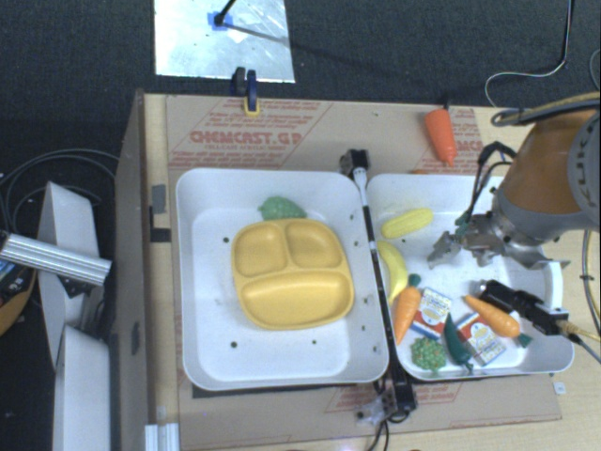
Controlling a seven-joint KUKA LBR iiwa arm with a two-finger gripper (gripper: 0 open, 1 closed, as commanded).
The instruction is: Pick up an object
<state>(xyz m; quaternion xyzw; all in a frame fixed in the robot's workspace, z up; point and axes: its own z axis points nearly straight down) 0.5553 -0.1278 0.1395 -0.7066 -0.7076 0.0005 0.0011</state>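
Observation:
My gripper (448,244) hangs over the right bin (441,188), near its middle, open with nothing between its fingers. Just to its left lies a yellow corn cob (407,222). A yellow banana (395,269) rests against the divider, with an orange carrot (406,312) below it. At the bin's front are small printed packets (433,306), a green broccoli piece (428,353), a dark green item (457,342) and a second carrot (494,316). The arm's black part (522,305) covers some of that corner.
The left bin (208,205) holds a yellow compartment plate (290,273) with a green leafy piece (281,208) behind it. Another carrot (439,134) lies outside the bins on the cardboard at the back right. Cables run along the right side.

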